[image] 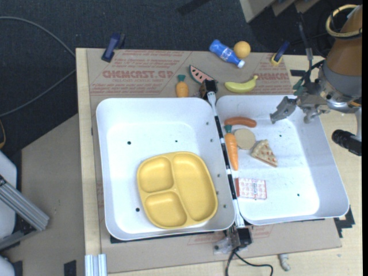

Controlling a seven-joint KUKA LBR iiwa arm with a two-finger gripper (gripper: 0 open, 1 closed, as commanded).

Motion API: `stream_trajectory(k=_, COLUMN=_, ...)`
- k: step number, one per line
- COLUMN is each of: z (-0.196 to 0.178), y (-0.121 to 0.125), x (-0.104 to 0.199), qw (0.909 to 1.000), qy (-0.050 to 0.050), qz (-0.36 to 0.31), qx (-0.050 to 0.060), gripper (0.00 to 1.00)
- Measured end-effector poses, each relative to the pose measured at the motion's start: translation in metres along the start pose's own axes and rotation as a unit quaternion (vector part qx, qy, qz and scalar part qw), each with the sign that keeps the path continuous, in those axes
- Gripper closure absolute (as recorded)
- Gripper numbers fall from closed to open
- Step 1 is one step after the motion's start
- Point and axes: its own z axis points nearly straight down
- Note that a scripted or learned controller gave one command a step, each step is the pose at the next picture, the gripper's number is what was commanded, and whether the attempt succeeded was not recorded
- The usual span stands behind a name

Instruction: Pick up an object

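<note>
Hovering gripper (294, 110) over right bin (322, 171), far edge; fingers apart, nothing between, we note. Sausage (240, 121), carrot (231, 149), pizza slice (264, 152) lying at bin's left side

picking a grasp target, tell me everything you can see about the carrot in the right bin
The carrot is a small orange toy with a green top, plastic-looking and smooth. It lies flat along the right bin's left wall, green end pointing away from the camera, toward the sausage. A tan round piece sits right beside it, possibly touching.
</note>
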Motion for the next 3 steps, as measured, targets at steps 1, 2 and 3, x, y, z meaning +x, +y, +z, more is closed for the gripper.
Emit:
stream_trajectory(k=1, z=0.075, y=-0.006, x=0.002, qw=1.0, qy=0.0, qz=0.0, qx=0.002, gripper=0.0)
stream_trajectory(k=2, z=0.132, y=-0.023, x=0.027, qw=1.0, qy=0.001, qz=0.0, qx=0.001, gripper=0.0)
stream_trajectory(k=3, z=0.121, y=-0.022, x=0.027, qw=1.0, qy=0.0, qz=0.0, qx=0.0, gripper=1.0)
